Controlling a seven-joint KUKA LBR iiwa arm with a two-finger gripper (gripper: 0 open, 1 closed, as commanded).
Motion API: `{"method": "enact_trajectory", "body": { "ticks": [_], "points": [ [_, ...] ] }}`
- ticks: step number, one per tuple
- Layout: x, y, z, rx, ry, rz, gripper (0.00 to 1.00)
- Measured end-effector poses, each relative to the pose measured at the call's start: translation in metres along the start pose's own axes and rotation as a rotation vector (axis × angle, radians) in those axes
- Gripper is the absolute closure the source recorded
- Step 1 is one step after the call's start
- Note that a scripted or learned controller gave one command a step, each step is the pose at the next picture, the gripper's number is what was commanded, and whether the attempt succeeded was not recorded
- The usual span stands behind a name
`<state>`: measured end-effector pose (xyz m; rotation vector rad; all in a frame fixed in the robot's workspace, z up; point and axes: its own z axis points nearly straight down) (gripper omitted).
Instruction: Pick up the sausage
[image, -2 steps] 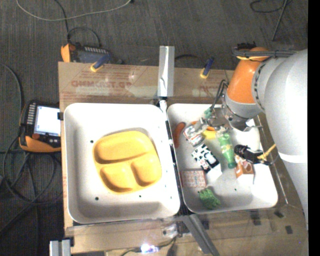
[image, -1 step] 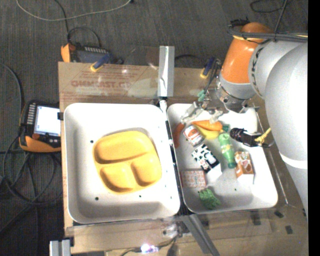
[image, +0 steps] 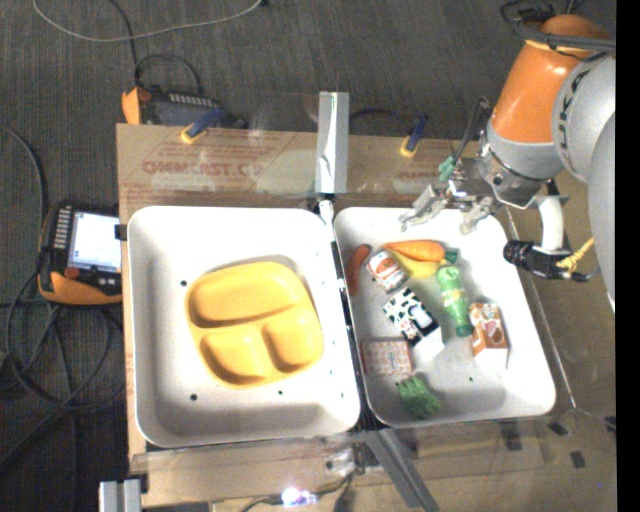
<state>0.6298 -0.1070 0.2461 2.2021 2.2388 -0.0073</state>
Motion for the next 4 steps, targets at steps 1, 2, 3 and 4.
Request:
{"method": "enact_trajectory", "body": {
  "ticks": [1, 2, 3, 4],
  "points": [
    [0.074, 0.026, 0.063, 0.001, 0.002, -0.056, 0.00],
    [0.006, -0.026, 0.157, -0.011, 0.000, -0.200, 0.00],
    [-0.003, 0.030, 0.160, 0.027, 0.005, -0.381, 0.00],
    [-0.022, -0.006, 0.142, -0.001, 0.002, -0.398, 0.00]
  ]
}}
